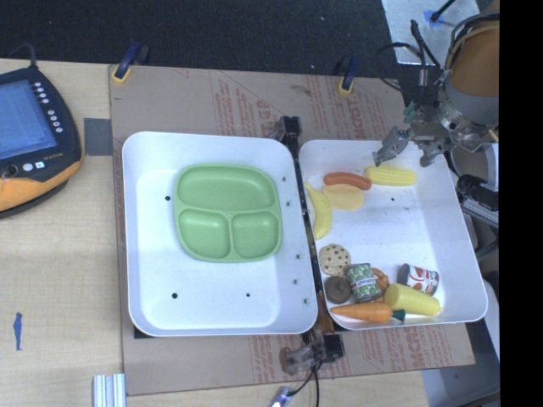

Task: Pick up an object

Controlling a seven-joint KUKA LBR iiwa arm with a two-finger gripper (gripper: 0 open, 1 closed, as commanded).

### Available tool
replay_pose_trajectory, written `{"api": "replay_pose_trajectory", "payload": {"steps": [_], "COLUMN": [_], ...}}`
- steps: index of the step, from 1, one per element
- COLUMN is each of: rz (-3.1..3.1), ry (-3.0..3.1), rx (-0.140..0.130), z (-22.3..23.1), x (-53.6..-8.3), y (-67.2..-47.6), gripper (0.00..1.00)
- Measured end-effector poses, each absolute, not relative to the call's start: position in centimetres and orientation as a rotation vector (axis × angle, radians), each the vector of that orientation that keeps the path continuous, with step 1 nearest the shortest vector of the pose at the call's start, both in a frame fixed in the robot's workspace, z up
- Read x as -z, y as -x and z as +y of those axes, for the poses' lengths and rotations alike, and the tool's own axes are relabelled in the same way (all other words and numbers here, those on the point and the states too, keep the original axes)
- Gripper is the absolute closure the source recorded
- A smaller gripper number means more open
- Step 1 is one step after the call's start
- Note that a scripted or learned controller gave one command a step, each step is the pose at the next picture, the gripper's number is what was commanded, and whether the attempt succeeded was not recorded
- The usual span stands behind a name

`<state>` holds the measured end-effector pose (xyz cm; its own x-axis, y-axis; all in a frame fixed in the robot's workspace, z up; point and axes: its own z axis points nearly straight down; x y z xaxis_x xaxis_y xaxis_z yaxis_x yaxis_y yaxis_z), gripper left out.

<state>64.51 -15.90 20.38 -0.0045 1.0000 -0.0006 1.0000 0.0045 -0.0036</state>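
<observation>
The right bin [458,227] holds toy food: a corn cob [390,175], a hot dog sausage [346,179], a pale yellow slice [344,197], a banana [321,212], a cookie [334,259], a green can [363,281], a carrot [365,314], a yellow piece [413,299] and a small red-white can [420,277]. My gripper [411,148] hangs over the bin's far edge, just above and right of the corn cob. Its fingers are spread and nothing is between them.
The left bin [144,227] holds a green divided plate [229,212]. A teach pendant [34,134] lies on the bench at far left. Clamps [127,62] pin the cardboard at the back. The arm's cables trail at the upper right.
</observation>
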Motion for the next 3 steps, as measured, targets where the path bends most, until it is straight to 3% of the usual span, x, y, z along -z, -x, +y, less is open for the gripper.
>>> {"api": "replay_pose_trajectory", "payload": {"steps": [1, 2, 3], "rz": [-2.222, -2.222, -2.225], "ry": [2.213, 2.217, 2.214], "rx": [-0.009, -0.003, -0.006], "z": [-18.0, -21.2, -21.2], "x": [-9.1, -9.2, -9.2], "y": [-64.7, -65.6, -54.5], "gripper": [0.00, 0.00, 0.00]}}
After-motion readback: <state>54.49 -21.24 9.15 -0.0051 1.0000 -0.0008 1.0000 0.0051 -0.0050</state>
